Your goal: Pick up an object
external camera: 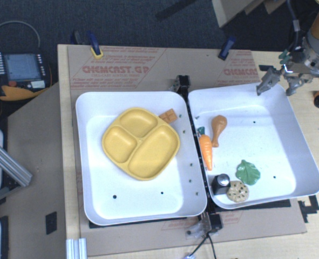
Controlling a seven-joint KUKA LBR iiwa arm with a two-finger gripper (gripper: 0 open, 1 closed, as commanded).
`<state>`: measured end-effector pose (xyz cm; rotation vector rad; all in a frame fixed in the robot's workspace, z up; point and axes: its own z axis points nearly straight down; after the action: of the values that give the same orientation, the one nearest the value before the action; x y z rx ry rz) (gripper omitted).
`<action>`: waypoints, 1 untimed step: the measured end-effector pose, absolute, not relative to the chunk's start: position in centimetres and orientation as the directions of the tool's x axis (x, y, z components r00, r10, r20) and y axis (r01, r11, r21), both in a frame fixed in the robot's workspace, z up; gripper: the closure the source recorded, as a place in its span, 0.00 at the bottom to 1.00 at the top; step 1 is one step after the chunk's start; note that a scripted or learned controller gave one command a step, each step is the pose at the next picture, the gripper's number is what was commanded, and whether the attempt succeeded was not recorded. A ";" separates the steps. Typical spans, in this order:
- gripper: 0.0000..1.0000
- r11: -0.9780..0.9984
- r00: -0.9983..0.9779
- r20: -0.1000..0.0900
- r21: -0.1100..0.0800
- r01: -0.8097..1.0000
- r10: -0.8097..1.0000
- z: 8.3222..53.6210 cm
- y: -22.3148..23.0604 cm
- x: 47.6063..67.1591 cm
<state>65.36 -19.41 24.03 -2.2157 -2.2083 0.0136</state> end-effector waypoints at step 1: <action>0.00 0.000 0.000 0.000 -0.001 1.000 1.000 25.0 -19.3 65.6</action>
<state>65.63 -19.32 24.97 -2.2208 -2.2212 0.0008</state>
